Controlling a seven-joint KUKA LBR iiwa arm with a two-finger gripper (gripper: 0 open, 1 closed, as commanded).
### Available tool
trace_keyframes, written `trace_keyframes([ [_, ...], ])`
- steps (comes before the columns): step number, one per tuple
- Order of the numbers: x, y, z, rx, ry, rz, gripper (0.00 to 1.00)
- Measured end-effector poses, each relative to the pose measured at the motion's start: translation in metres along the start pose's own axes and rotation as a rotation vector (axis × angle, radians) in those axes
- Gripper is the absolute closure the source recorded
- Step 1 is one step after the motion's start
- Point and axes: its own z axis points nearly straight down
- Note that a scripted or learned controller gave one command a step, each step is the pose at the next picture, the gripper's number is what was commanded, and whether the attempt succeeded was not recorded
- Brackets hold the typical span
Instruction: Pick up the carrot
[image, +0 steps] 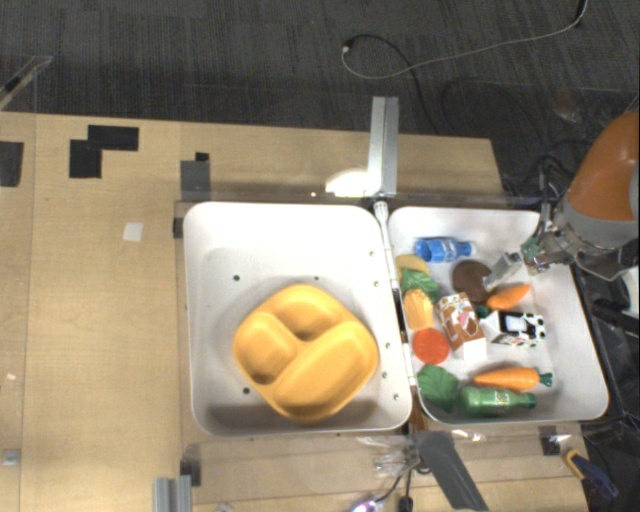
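Two carrot-like items in right bin (590, 340): carrot (508, 378) lies flat near the front, green top pointing right, just behind green bottle (497, 401); second orange piece (509, 296) sits farther back, by brown item (468, 275). Gripper (518, 262) hangs over the far right part of that bin, just beyond the second piece, well apart from carrot. Finger state: can't tell. Left bin (210, 300) holds yellow divided dish (305, 351).

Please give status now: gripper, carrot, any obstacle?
Gripper low in right bin, beside upper carrot, nothing seen held. Second carrot near front, untouched. Crowded: brown piece, cow carton close by.
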Motion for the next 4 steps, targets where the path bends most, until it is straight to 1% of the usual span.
trace_keyframes([
  [1,0.0,0.0,0.0,0.0,0.0,0.0,0.0],
  [2,0.043,-0.036,-0.088,0.001,0.0,0.192,0.0],
  [3,0.027,-0.075,-0.093,0.002,0.001,0.06,0.0],
  [4,0.0,0.0,-0.227,-0.001,-0.001,-0.129,0.0],
])
